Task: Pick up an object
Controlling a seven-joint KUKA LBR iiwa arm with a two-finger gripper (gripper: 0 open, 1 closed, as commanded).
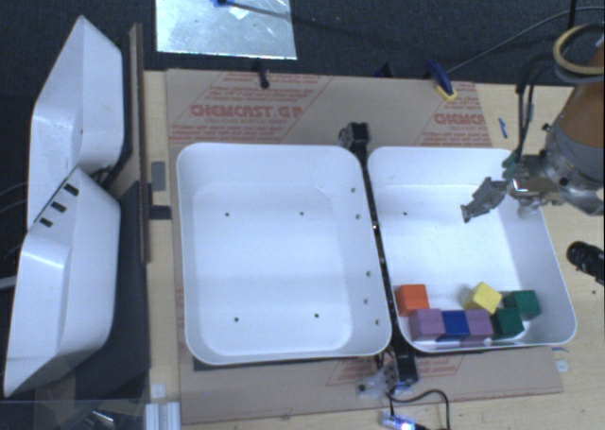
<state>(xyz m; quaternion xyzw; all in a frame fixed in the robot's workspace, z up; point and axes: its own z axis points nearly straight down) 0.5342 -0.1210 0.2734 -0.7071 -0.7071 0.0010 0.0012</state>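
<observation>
Several small blocks lie clustered along the front wall of the right bin (444, 168): an orange block (411, 298), a purple block (426, 323), a blue block (455, 323), a yellow block (486, 298) and a green block (521, 304). My gripper (497, 214) hangs over the right bin's far right part, well behind the blocks. It is open, and nothing is between its fingers. One finger (480, 200) points down and left.
The left bin (274, 159) stands beside the right one, with a black divider (378, 249) between them. Both rest on a cardboard sheet (246, 107). White housings (66, 211) stand at the far left. Cables run at the upper right.
</observation>
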